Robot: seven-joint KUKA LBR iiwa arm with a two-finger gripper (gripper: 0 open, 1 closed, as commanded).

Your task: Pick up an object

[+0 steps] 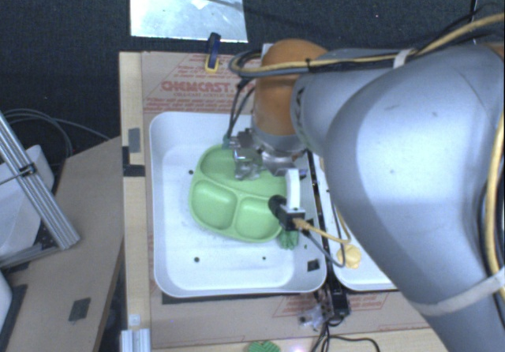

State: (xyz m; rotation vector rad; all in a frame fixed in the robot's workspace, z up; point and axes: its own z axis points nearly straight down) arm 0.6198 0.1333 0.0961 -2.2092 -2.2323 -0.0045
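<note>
Jaws (246, 162) — state untellable — over green divided plate's (229, 204) upper-right rim; left bin (170, 208) floor bare around.

Pincer (246, 162) over green divided plate (229, 202) in left bin (170, 208).

A cardboard-topped bench (189, 82) bears two white bins: the left bin (170, 185) below the jaws, the right bin (371, 279) beside them

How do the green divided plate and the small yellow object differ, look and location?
The green divided plate is large, pale green and split into compartments; the small yellow object is tiny, plain and yellow. The plate lies in the left bin; the yellow object lies in the right bin, partly hidden by the arm. Both lie in white bins.
</note>
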